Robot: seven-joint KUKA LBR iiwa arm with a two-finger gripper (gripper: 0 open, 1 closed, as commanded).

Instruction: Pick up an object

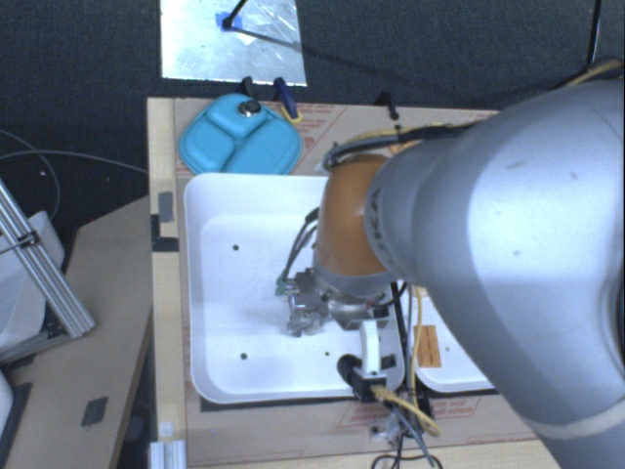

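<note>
**Arm down in the left bin, hunting for something to grab**

So, from the overhead camera view, the big grey arm (508, 252) reaches in from the right and its orange band (347, 218) sits right over the left white bin (220, 262). The gripper (305, 313) is low over that bin's floor, near the middle. I can't tell whether it's spread or pinched, the wrist hides too much. I also can't spot any object on the bin floor; whatever it's after may be tucked under the wrist, or this reach may be landing on bare plastic. My guess is we're at the descend-and-grasp step. Next it needs to close on something and lift straight up, and only a lift will show if it caught anything.

As for surroundings: the right bin (454, 374) is mostly hidden by the arm. A blue lidded container (239, 140) sits on the bench (166, 291) just behind the left bin, and dark carpet (78, 66) surrounds everything.
</note>
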